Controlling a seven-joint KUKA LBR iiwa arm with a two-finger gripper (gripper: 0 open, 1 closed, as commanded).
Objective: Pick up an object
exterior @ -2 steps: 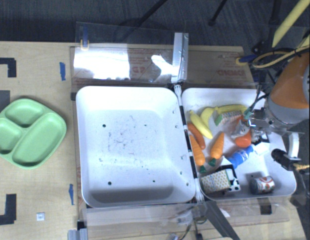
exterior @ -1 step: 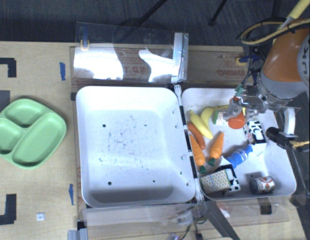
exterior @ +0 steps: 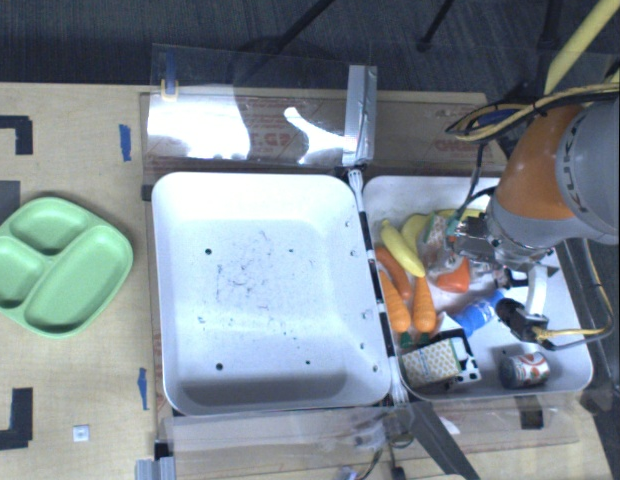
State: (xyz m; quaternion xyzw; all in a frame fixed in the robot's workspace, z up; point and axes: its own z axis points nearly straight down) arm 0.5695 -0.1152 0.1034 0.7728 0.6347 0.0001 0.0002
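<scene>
- Yellow banana (exterior: 402, 249) lies slantwise in the right bin, just beside the carrots.
- Two orange carrots (exterior: 410, 303) lie side by side, roughly lengthwise.
- A small can (exterior: 523, 369) sits near the front right corner.

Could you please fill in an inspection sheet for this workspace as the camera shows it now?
Surface: light wooden bench bearing two shallow white bins; the left bin has faint blue scuffs.
Job's things: the right bin holds a banana, two carrots, a blue item, a small can and a black-and-white mesh-patterned object, crowded against its left wall.
Clutter: green divided plate left of the bins; clear plastic sheet behind them.
Grippers: gripper is low among the items; finger state unclear.
Cables: black and yellow cables run along the arm.
Surroundings: dark floor behind the bench, with stand legs.
</scene>
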